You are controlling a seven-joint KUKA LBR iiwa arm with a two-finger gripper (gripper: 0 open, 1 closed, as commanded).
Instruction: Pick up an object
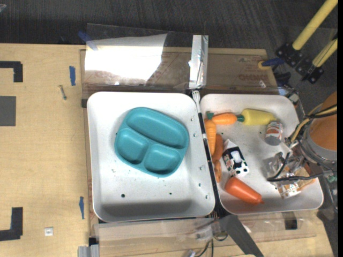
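Note:
The right bin holds several small objects. An orange carrot lies near its far edge, beside a yellow piece. A second carrot lies along the left wall. A black-and-white toy sits in the middle, with a fat orange carrot in front of it. A small silver can stands toward the right. My gripper hangs low over the right side of this bin, in front of the can and to the right of the toy. I see nothing clearly held in it.
The left bin carries a teal divided plate. The grey arm with its orange band comes in over the right bin's right wall. A clear plastic sheet lies behind the bins. Yellow-and-black poles stand at the far right.

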